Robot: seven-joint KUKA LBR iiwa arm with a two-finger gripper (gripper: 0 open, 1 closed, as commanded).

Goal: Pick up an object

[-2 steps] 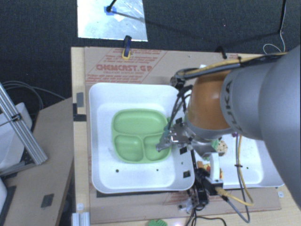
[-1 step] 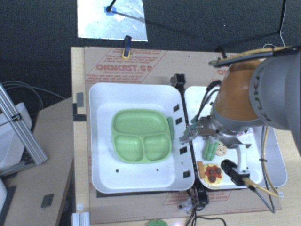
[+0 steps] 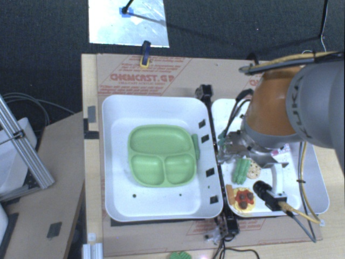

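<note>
Reaching from the right into the right bin [image 3: 318,198], my gripper [image 3: 233,144] sits low near that bin's left wall; whether it is open or closed, I cannot tell. Green toy [image 3: 240,171] lies just below the gripper, apart from it, with a yellow piece bearing red bits [image 3: 243,199] further toward the near edge. Left bin [image 3: 118,198] holds a green divided tray [image 3: 161,155]. Both bins rest on a brown printed board [image 3: 145,74] on the table; dark floor [image 3: 43,36] beyond.
</note>
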